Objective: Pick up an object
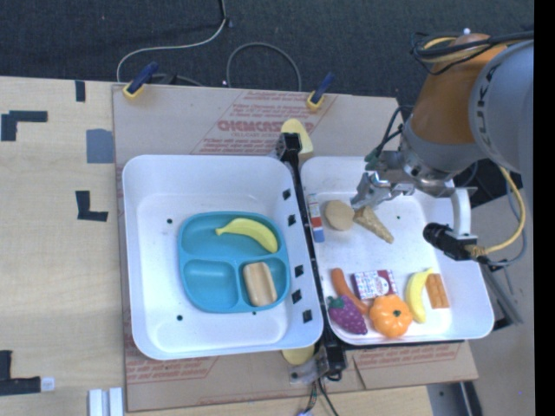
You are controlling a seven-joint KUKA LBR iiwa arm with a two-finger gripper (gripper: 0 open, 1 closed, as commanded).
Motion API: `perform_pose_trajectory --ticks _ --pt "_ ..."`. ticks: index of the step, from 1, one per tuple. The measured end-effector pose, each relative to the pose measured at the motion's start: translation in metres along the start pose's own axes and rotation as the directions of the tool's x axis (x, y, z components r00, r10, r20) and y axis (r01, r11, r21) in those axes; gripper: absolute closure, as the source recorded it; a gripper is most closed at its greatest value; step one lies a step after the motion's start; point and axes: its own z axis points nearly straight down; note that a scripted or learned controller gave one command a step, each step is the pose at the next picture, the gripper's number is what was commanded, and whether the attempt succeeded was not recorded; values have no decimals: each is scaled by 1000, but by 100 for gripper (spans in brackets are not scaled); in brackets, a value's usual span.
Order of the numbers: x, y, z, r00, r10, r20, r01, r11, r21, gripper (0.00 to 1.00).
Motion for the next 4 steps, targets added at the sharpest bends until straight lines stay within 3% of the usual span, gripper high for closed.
perform_pose_trajectory --ticks 1,2,3,4 --pt "15 28 32 1000 4 2 -4 1000 4 100" --pt "52 33 0 1000 3 1 -3 1000 0 100" --pt "58 22 -2 1000 6 2 -6 1000 3 100" --pt "-21 -4 42 1000 14 6 -15 1000 7 100"
